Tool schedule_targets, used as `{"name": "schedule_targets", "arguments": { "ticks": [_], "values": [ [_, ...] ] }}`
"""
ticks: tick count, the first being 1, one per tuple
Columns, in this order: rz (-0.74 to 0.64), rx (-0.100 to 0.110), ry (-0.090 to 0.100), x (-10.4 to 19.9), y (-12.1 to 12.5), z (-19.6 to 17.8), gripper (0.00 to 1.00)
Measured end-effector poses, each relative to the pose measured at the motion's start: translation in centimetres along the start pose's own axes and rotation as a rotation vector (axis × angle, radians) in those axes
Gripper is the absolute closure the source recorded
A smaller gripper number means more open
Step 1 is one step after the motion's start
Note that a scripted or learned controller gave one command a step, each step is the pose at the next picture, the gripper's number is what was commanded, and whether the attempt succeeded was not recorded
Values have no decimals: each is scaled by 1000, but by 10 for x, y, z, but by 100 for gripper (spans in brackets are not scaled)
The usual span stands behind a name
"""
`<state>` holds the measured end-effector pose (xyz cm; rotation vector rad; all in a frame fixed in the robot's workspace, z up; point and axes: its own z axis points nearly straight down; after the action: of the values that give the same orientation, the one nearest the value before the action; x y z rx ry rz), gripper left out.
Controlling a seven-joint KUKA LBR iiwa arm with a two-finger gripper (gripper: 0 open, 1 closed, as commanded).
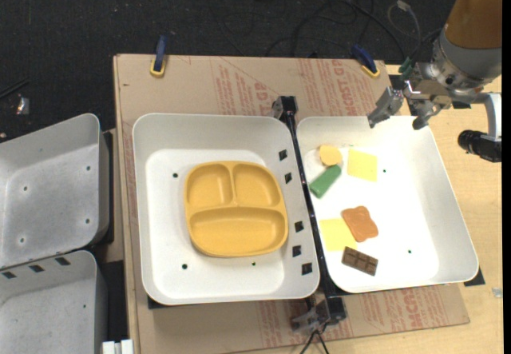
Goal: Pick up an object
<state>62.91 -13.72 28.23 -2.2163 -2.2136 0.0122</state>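
Item: gripper (402, 111) over the far edge of the right bin (447, 208), fingers spread and empty

The toy food lies below and to the left of it in the camera view, toward the bin's near-left part: round yellow piece (330, 155) and yellow square (362, 165) nearest, green block (325, 181) slanting beside them, orange piece (360, 224) and brown bar (359, 262) farther; gripper height above the bin floor hard to judge, probably well clear

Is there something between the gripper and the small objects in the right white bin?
Nothing visible. The open gripper hangs above the right white bin far edge; the yellow square piece lies uncovered below.
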Motion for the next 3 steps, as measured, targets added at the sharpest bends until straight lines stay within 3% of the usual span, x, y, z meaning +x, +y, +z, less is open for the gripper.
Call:
{"name": "schedule_targets", "arguments": {
  "ticks": [1, 3],
  "values": [
    [-2, -11, -2, 0, 2, -7, 0],
    [0, -7, -1, 5, -3, 116, 0]
  ]
}}
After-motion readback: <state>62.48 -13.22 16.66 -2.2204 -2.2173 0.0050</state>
